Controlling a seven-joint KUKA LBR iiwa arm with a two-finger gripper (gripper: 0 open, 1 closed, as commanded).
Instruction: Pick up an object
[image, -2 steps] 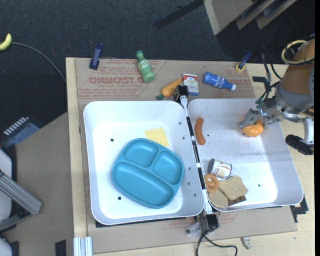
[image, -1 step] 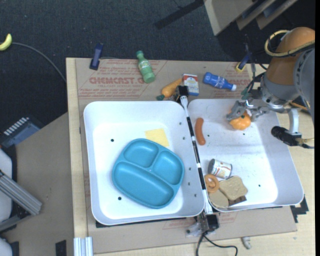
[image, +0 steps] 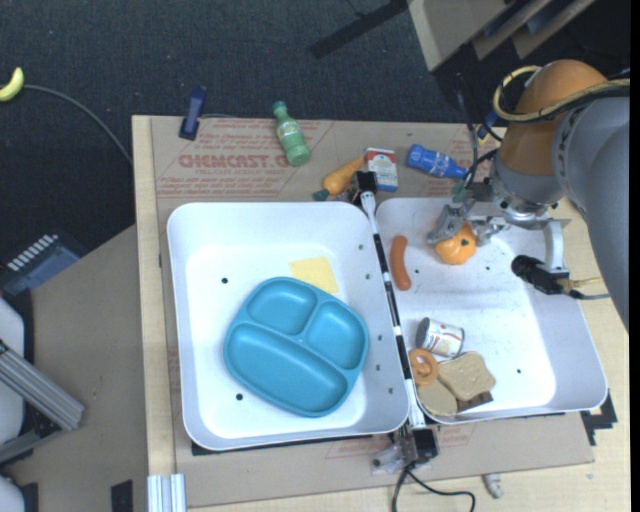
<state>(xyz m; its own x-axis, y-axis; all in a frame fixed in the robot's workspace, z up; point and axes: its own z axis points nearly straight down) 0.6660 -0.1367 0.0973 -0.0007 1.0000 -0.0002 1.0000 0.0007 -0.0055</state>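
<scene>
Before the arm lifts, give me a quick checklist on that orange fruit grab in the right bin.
1. Claw over the orange fruit: ok.
2. Fruit seen between the fingers: cannot tell.
3. Fruit apart from the hot dog sausage: ok.
4. Fruit off the right bin floor: cannot tell.
5. Can and toast slice away from the grab: ok.
</scene>
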